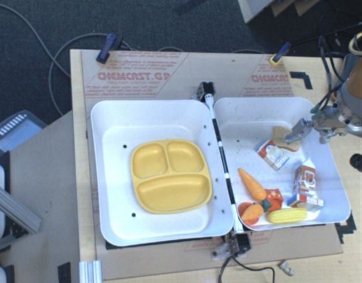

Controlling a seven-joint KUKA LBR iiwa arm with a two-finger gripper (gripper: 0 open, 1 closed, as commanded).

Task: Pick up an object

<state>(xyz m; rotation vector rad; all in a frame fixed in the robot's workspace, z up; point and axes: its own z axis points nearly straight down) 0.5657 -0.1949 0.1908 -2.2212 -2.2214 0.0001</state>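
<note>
My gripper (311, 133) hangs over the right bin's (337, 175) far right part, open, with only bin floor showing between its fingers. Its left fingertip (292, 135) is right beside a tan bread slice (281, 135); I cannot tell if they touch. Just below the slice lies a small red-and-white carton (273, 155). An orange carrot (252, 184) lies nearer the middle divider. A second red-and-white carton (305, 181) lies on the right. A yellow corn cob (287, 216), an orange fruit (250, 212) and a red piece (273, 198) sit along the near wall.
The left bin (110, 134) holds a yellow divided plate (169, 175). A black rail (219, 158) runs between the two bins. The grey arm (353, 93) comes in over the right rim. Blue clamps (108, 47) hold the cardboard at the far edge.
</note>
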